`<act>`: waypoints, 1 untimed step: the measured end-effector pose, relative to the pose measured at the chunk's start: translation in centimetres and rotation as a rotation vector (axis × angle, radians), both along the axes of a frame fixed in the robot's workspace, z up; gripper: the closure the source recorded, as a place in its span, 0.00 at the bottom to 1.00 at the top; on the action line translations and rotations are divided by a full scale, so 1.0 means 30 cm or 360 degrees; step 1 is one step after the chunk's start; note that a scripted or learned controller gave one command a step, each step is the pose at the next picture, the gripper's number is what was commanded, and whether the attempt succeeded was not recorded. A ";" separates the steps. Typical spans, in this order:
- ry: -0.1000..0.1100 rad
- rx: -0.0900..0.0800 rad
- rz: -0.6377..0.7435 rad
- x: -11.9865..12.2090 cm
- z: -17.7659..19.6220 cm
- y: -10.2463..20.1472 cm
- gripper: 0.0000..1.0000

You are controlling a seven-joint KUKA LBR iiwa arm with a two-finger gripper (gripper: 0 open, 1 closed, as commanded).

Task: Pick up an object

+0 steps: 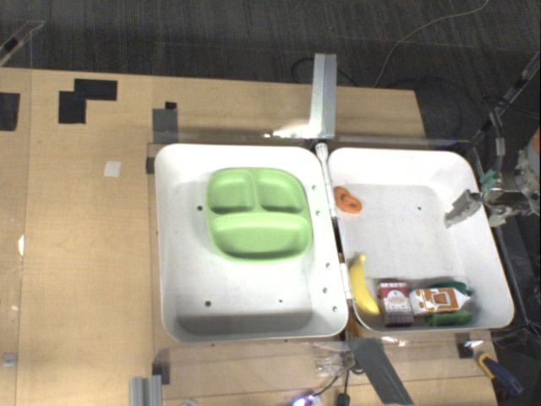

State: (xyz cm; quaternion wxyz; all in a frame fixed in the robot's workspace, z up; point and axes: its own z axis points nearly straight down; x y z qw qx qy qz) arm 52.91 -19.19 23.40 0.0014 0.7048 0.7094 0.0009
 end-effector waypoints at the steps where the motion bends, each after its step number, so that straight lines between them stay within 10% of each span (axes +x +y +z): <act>1: -0.0004 0.0000 0.0046 0.079 -0.461 0.095 0.00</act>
